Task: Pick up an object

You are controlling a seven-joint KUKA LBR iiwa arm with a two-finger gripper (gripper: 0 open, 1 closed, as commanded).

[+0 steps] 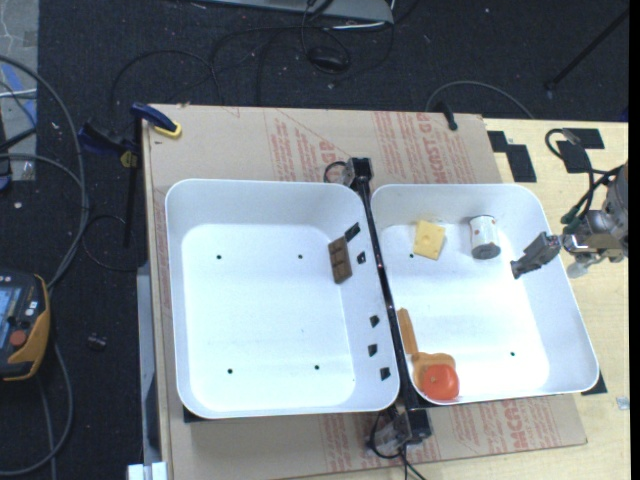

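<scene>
yellow block (429,239) beside white cylinder (484,237); claw (536,254) perhaps empty.

Red printing on the cardboard

The cardboard sheet (300,143) under the bins carries red lettering in several places, above the bins and along the lower right, but it lies turned and is too blurred to read.

One fixed overhead camera, angled down at a slant over both white bins (270,193), arm side right.

Cardboard-topped bench (300,143), 2 white bins (190,268) side by side
</scene>
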